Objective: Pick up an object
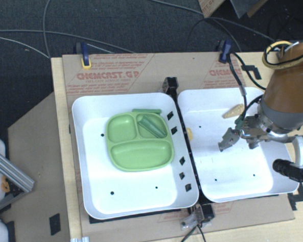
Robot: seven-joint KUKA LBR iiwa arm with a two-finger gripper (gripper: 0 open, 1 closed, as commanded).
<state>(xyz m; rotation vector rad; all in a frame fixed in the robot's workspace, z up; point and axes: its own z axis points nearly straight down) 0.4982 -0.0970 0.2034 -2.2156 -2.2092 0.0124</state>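
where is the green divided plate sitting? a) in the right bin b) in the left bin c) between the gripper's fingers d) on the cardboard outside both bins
b: the green divided plate lies flat on the floor of the left bin, while the gripper is over the right bin, well apart from the plate.

Brown bench board [112, 69] under two white bins, left [92, 162] and right [216, 180], seemingly touching.
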